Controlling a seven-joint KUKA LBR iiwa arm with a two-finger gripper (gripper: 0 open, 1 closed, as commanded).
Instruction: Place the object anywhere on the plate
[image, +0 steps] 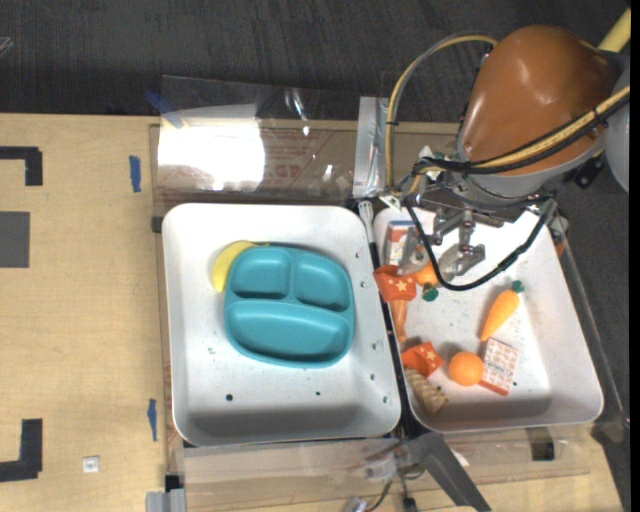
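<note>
Camera view shows the gripper hanging over the upper left part of the right bin, its two metal fingers pointing down with a visible gap between them; the jaws stand spread and nothing sits between them. A black cable loops across the fingers, so their tips are partly masked, and whether they touch the bin floor cannot be told. Just left of and below the fingers lies a small cluster at the bin's left wall: a white carton with red print and an orange block bearing a star (these overlap, and their edges are hard to separate). A toy carrot, tapered, smooth, with a green tip, lies tilted near the bin's middle, apart from the gripper. Lower down are a round orange ball, a flat pink-and-white packet touching the ball, a small red-orange cube and a tan, rough-textured piece at the bin's lower left corner. The plate rests in the left bin: teal, glossy, rounded, divided into three compartments. A yellow item protrudes from under its upper left rim, mostly hidden. The arm's orange dome is cut off by the upper edge.
</note>
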